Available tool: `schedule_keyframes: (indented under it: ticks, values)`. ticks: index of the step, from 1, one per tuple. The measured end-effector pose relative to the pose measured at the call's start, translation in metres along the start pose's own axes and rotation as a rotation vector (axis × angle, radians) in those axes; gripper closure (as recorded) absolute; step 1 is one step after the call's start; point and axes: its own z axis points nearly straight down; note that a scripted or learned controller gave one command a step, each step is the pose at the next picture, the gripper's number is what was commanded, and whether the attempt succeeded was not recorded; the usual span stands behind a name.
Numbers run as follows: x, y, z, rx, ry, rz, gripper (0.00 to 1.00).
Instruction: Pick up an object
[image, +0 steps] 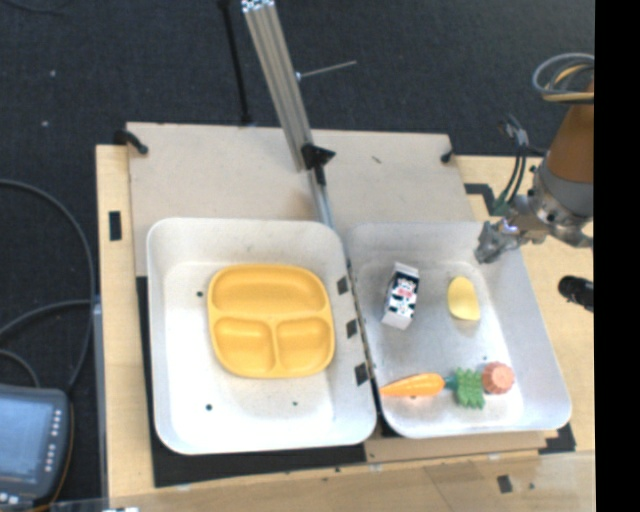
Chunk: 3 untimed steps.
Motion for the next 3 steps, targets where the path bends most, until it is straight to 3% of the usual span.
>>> schedule_keyframes:
  ticks: [1, 3]
  values:
    - [-0.001, 0.001, -0.015, 0.004, 0.001, 0.0, 1.0]
    - [0.096, -0.005, -0.003, 0.007, 0.004, -0.003, 1.0]
